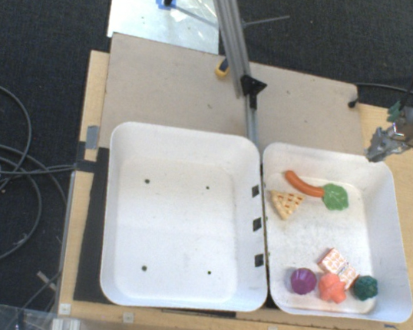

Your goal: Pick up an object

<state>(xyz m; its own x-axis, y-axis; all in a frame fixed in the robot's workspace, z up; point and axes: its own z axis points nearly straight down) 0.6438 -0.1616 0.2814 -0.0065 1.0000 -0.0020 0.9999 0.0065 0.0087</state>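
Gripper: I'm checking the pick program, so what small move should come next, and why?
Probably swing the gripper inward over the right bin, toward the carrot. The gripper hangs at the bin's far right corner, above the rim, with nothing under it, while the carrot lies apart from the crowded toys in the near corner.

the gripper (378, 148) hangs over the far right corner of the right bin (398, 230), apparently holding nothing. in that bin lie a carrot (304, 184) touching a green leafy piece (335, 196), a waffle wedge (286, 204), and a purple ball (302, 280) beside an orange toy (332, 288).
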